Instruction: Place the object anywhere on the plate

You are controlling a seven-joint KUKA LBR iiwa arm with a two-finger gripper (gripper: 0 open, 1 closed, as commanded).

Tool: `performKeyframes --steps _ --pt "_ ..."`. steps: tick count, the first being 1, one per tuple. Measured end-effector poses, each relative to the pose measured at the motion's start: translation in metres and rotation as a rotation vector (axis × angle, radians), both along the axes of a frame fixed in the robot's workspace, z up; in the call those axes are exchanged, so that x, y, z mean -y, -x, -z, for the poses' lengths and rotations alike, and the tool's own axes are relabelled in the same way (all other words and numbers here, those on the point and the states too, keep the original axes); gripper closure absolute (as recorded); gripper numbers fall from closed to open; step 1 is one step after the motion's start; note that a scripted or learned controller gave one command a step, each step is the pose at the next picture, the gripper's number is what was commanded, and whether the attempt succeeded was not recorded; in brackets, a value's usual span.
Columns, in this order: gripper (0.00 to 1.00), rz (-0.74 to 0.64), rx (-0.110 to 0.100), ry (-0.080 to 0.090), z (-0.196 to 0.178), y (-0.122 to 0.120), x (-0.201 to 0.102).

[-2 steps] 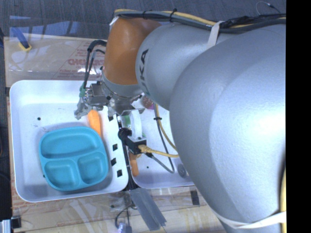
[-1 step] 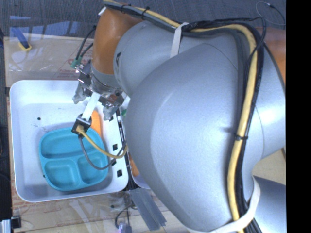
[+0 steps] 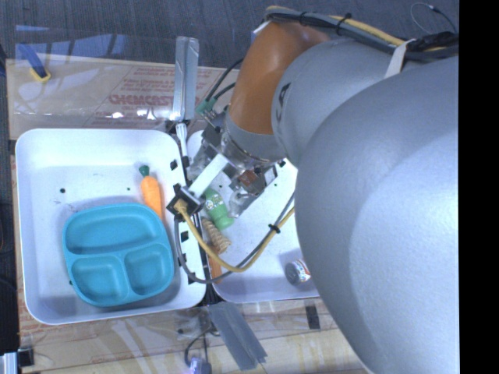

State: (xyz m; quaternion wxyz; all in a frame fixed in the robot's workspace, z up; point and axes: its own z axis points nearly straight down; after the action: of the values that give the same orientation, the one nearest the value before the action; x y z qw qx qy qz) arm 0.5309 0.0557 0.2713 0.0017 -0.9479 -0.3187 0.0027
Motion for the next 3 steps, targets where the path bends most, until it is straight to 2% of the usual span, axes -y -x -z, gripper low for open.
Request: performKeyframes --steps 1,2,3 --pt "0.00 0.199 -0.003 0.001 0.138 0.029 -0.051" --pt "0.00 0.285 0.000 0.001 0.080 -0.029 0.019" --pt "0.00 0.391 0.002 0.003 0.087 0.031 -0.052"
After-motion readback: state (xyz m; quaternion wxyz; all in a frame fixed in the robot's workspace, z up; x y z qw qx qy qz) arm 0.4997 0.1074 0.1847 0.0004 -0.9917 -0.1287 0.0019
